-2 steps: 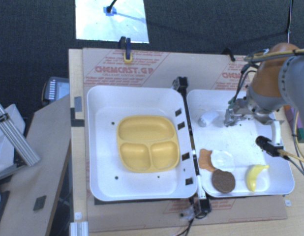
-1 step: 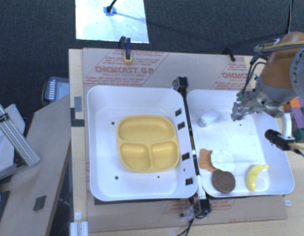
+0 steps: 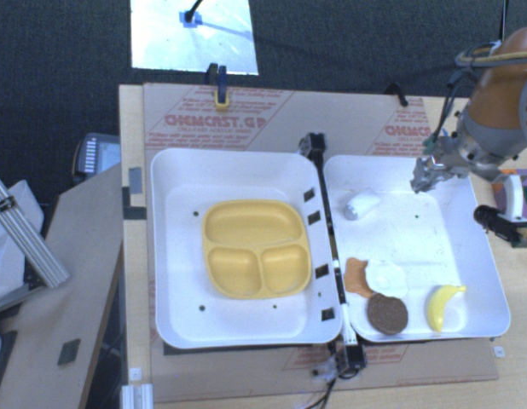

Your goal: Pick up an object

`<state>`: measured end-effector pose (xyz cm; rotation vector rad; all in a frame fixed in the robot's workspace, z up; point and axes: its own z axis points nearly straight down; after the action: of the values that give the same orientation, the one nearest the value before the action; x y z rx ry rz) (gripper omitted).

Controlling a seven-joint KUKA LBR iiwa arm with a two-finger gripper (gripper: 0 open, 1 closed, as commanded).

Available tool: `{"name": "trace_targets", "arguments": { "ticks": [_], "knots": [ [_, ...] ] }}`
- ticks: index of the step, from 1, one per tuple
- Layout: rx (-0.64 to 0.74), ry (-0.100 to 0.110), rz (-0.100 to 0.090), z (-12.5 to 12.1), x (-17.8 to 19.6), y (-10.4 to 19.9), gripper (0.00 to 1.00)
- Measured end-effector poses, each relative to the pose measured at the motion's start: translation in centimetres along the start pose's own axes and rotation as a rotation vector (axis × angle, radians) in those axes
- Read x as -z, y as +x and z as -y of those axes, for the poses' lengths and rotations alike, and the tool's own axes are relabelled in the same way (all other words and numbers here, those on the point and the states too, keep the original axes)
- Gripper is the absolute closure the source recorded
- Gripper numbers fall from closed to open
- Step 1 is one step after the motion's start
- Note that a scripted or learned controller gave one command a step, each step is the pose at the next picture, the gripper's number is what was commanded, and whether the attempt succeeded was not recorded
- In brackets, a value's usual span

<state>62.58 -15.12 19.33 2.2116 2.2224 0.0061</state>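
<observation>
Gripper [image 3: 430,175] hovers over the right bin's [image 3: 468,228] far rim — can't tell if jaws are apart or together. Nothing held. Objs lie nearer: white lump [image 3: 362,204] mid-bin, banana [image 3: 443,306] and brown disc [image 3: 387,313] at front. Risk: descent here hits rim — grabs air.

— What sits in the left bin [image 3: 174,254]?
— A yellow divided tray [image 3: 253,248], lying flat near the middle.
— And behind the bins?
— A yellow clamp [image 3: 220,89] at the far edge of the desk [image 3: 272,113], with a shiny sheet [image 3: 195,25] beyond it on dark carpet [image 3: 50,58].
</observation>
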Motion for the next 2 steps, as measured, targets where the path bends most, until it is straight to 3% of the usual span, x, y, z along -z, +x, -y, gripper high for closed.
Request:
{"name": "trace_targets", "arguments": {
  "ticks": [1, 2],
  "knots": [
    [0.001, 0.0, 0.0, -0.2, 4.6, 0.0, 1.0],
    [0.004, 0.006, -0.003, 0.6, 4.0, 4.8, 1.0]
  ]
}}
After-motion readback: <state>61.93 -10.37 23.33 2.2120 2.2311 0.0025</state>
